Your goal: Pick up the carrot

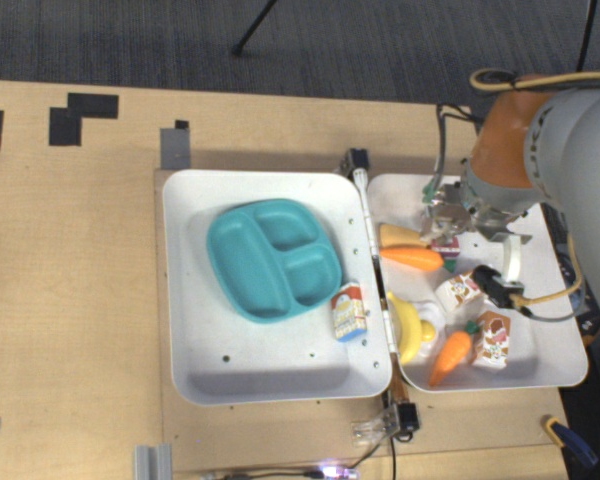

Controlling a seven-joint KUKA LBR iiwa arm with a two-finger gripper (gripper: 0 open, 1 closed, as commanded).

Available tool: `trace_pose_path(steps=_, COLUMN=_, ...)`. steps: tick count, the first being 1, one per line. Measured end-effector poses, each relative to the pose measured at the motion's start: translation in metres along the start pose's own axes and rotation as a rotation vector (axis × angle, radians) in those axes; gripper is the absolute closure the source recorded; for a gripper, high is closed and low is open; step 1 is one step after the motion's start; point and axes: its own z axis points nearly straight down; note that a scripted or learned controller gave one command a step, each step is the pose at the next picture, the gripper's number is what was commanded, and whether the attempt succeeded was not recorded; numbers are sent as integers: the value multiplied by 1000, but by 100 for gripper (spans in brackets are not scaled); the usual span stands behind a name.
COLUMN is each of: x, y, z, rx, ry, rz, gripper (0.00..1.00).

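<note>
Arm poised over the right-hand white bin, carrot not yet lifted.

The gripper hangs just above the right tip of an orange plastic carrot lying along the bin's left wall, near the far end; whether it is open or closed I cannot tell, and nothing visibly sits in it. That carrot's long axis runs across the bin, one end at the wall and the other toward the gripper. A second orange carrot with a green top lies near the bin's front, tilted, leaf end up-right, beside a yellow banana. I'd say descend centred on the body and close across its narrow width, clear of the small cartons.
</note>
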Motion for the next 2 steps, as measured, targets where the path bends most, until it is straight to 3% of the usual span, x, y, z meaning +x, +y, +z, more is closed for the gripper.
trace_pose_path(steps=1, x=0, y=-1, z=1, rx=3, ry=1, rz=1, gripper=0)
trace_pose_path(steps=2, x=2, y=-22, z=21, rx=25, ry=7, rz=201, gripper=0)
